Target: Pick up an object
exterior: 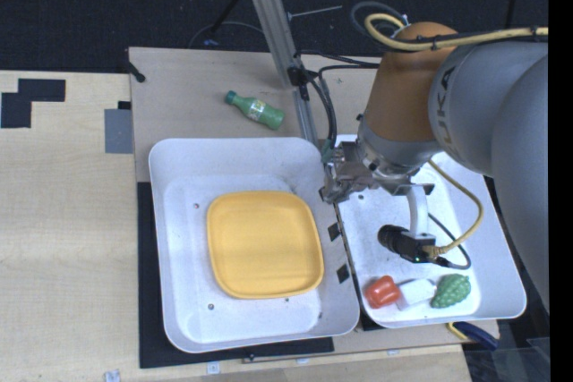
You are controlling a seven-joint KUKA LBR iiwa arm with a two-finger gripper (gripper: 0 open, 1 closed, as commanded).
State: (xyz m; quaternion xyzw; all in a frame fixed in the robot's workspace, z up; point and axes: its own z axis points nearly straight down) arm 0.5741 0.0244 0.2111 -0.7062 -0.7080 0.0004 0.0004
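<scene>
**Gripper low over the seam between the bins, small things untouched at the near end**

The arm (501,103) reaches in from the right, its orange band (407,94) standing over the far part of the right bin (497,277). Below the band the gripper (336,185) hangs low at the line where the two bins meet, about at the left bin's (179,192) right rim and near its far corner. Its tip is dark and partly hidden by the wrist above it, so I cannot tell whether it is released or clenched, and nothing can be seen held in it.

The things to pick from lie well apart from the gripper:

- A yellow plate (264,243) lies flat in the middle of the left bin, square with rounded corners.
- In the near end of the right bin three small things sit in a row, close together: a red piece (383,290) on the left, a white piece (416,292) in the middle, and a bumpy green piece (450,291) on the right. What each one is, the view is too small to tell.

Outside the bins, a green bottle (255,108) lies on its side on the bench (179,94), beyond the far rim of the left bin. An aluminium post (273,13) leans up from the bench just behind the bins.
</scene>
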